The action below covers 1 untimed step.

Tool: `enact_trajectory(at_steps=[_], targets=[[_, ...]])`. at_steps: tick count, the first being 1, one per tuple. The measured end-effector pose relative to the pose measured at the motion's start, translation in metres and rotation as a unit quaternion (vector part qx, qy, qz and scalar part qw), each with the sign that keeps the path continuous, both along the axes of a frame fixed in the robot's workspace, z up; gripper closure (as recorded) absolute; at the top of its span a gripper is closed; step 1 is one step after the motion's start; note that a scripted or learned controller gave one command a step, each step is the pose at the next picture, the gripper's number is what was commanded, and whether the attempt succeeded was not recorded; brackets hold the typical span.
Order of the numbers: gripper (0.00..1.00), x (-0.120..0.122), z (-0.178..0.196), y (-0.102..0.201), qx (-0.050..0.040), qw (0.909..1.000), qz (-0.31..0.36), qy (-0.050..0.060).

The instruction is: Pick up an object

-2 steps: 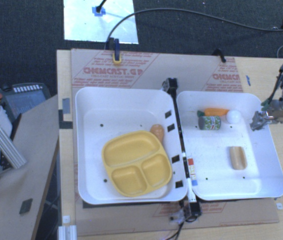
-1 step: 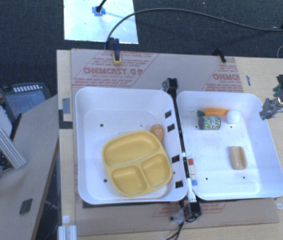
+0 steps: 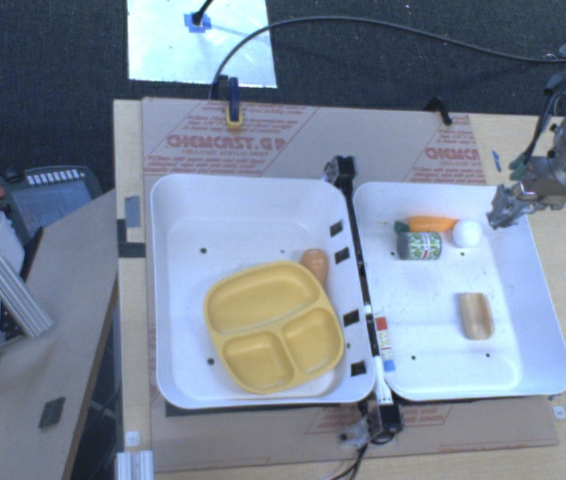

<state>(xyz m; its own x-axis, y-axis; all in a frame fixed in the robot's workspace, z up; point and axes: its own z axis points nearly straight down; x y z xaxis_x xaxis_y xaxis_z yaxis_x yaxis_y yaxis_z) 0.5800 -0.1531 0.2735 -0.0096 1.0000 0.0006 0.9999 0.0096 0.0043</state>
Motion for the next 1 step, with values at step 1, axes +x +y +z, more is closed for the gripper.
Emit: enact_trajectory(at_steps=[1], targets=[[1.00,0.0120,-0.0002,0.0577,0.0005,1.0000,0.000,0.000]])
